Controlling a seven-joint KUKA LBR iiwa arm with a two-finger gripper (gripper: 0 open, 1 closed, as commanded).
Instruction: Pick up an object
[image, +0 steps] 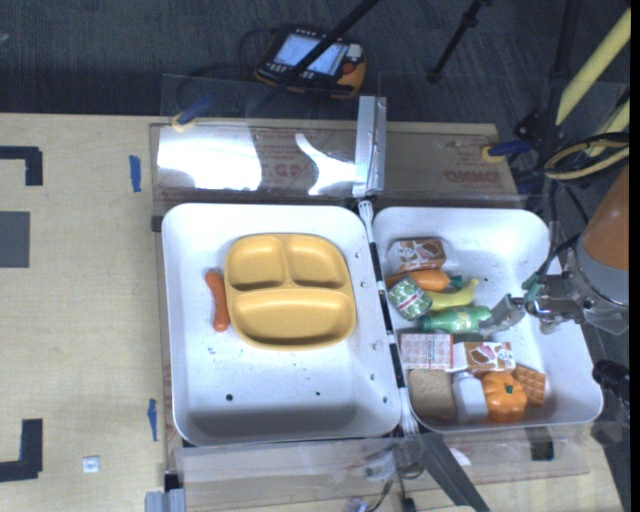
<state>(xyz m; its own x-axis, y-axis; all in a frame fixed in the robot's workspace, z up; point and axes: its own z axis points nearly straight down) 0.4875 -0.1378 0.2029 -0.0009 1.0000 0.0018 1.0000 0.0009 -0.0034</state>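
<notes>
Camera view has the gripper (512, 308) low in the right bin (520, 228), near that bin's right edge, reaching in from the right with the grey arm (605, 290) and its orange band behind it; whether it is parted or closed I cannot tell, and nothing is seen clamped in it. Its tip sits just beside the right end of a green bottle (455, 320), which lies on its side across the middle of the bin, close enough that touching or a small gap cannot be settled. Just above the bottle lie a yellow banana (462, 292), a carrot (430, 279) and a green-and-white packet (409, 298), with a brown carton (416, 250) toward the far edge. Toward the near edge lie a red-and-white box (426, 350), a small carton (488, 355), an orange pumpkin (504, 396), a waffle (531, 381) and a brown slice of bread (432, 393). Over in the left bin (190, 330), well apart from the gripper, a yellow divided plate (290, 290) sits near the centre with an orange sausage (219, 300) just beside its left edge
</notes>
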